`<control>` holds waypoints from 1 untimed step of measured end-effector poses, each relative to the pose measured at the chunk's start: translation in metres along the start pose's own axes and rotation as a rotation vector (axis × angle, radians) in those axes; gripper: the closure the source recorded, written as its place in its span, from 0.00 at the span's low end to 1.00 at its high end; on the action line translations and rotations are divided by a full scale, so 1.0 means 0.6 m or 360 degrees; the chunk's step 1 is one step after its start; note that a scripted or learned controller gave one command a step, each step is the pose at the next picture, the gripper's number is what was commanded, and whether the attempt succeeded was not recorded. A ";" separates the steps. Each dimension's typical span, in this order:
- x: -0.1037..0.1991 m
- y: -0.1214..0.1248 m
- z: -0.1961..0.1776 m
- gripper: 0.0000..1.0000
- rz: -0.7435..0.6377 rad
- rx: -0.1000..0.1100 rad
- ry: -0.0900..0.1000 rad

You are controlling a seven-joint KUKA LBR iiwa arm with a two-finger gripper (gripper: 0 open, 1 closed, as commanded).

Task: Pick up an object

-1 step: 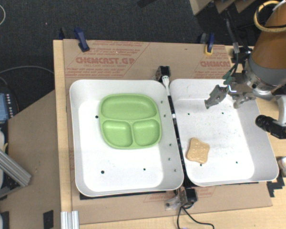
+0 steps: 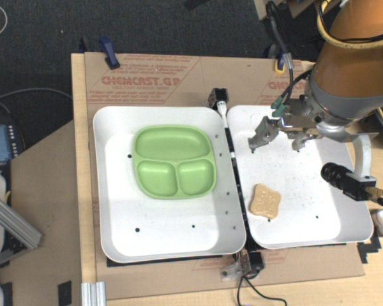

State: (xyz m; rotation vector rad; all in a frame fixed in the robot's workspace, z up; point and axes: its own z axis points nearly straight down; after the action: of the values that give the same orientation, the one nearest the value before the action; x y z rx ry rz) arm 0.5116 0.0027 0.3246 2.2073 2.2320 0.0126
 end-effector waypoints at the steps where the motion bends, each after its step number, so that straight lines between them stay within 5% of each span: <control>1: 0.153 -0.029 -0.071 0.00 -0.0002 0.0002 0.0001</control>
State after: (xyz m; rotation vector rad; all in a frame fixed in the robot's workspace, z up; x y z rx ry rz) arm 0.4931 0.0944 0.3677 2.2071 2.2338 0.0115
